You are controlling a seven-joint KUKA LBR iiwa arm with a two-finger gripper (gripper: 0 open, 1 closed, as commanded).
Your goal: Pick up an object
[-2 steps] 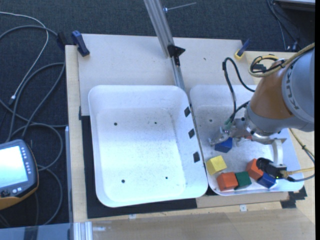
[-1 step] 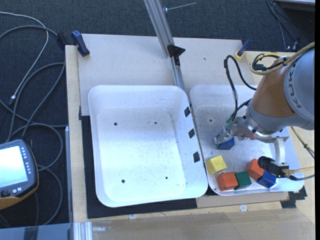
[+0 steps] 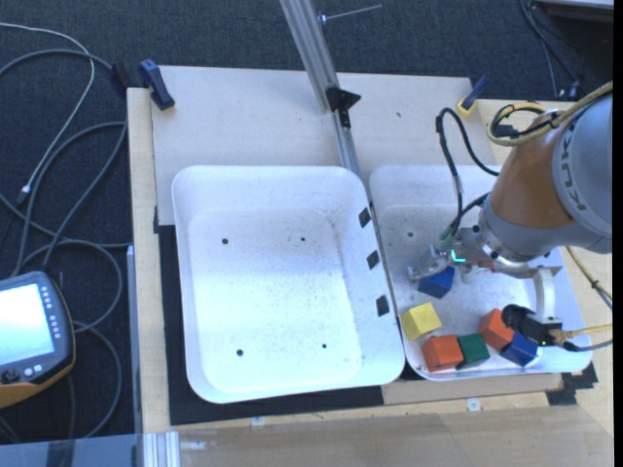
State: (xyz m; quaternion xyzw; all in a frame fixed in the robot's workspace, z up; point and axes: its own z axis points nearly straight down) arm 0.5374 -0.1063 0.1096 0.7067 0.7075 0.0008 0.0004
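My gripper hangs low over the right bin, in its middle. A blue cube sits right at the gripper's tip, touching it or just under it. Whether the cube is gripped cannot be made out from this angle. Near the bin's front edge lie a yellow cube, a red-orange cube, a green cube, an orange block and a second blue block.
The left bin stands beside the right one, with black clips along the shared wall. A slanted metal pole crosses the bench's back. Cables loop behind the arm. A handheld pendant lies far left on the floor.
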